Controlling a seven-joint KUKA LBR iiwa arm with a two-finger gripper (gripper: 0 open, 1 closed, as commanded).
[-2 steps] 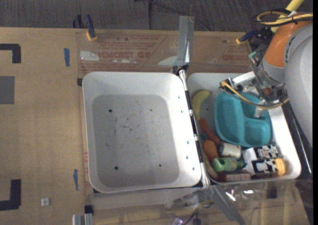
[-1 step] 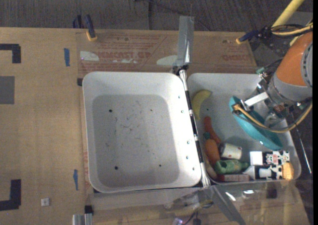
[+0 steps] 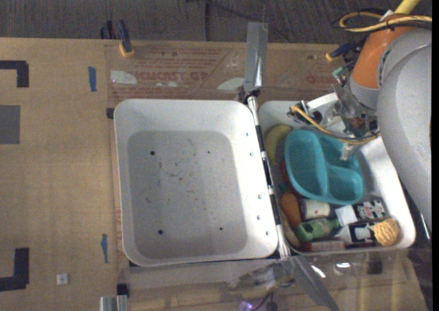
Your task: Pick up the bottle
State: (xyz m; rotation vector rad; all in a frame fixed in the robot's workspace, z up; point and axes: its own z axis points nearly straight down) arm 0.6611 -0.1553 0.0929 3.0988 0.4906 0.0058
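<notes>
The bottle (image 3: 325, 228), green with a white cap end, is lying flat near the front edge of the right bin (image 3: 399, 178), squeezed between an orange thing (image 3: 291, 209) and some small boxes (image 3: 363, 215). The gripper (image 3: 346, 131) is parked toward the back of that bin, past the teal dish (image 3: 317, 165), well apart from the bottle. Its state can't be made out.
</notes>
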